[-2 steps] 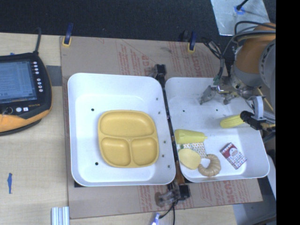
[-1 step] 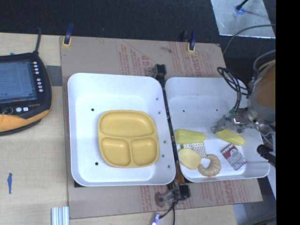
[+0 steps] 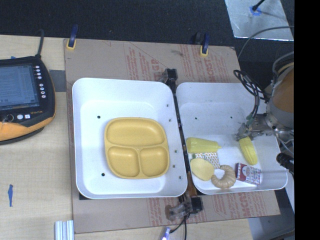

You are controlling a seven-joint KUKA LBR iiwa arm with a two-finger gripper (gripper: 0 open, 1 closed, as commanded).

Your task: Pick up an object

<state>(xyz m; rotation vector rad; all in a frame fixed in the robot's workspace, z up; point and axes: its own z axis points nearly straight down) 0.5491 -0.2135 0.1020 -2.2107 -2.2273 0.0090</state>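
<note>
The right bin holds several small things along its near side. A yellow corn cob lies at the right, a longer yellow-green cob at the left. Beside them are a pale yellow round piece, a tan croissant, a red and white packet and a checkered card. My gripper reaches in from the right and hangs low just behind the right corn cob. Nothing shows in its hold.
The left bin carries a yellow three-compartment plate. A tablet controller lies on the bench at far left. Black cables loop over the right bin's back right corner. Clamps pin the cardboard base.
</note>
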